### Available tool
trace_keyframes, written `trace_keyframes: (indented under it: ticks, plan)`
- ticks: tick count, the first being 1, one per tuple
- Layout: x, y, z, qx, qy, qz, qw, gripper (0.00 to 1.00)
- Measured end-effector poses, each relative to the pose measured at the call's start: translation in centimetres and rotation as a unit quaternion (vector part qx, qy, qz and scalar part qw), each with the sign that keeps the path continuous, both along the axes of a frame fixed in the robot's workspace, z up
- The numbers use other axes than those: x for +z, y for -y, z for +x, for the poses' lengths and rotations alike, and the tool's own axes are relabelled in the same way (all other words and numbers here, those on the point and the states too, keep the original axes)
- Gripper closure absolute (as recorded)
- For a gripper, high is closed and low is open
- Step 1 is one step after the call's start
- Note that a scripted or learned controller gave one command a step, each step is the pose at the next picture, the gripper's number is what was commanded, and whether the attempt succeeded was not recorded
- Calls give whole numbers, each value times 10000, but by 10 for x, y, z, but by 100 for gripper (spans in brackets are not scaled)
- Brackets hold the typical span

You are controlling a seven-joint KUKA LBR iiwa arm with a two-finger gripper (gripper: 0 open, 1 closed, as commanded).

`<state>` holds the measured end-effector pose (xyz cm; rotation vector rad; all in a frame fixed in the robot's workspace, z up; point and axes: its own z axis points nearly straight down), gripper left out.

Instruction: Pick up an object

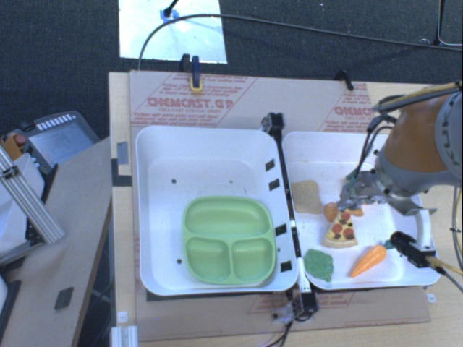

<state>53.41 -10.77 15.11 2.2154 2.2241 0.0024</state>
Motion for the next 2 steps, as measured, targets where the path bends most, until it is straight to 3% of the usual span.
trace_keyframes:
  ticks: [1,2]
  plan:
    - [52,0,1,2,6,-1,10000,100]
    - [60,-56,-14,5,-4,4,10000,100]
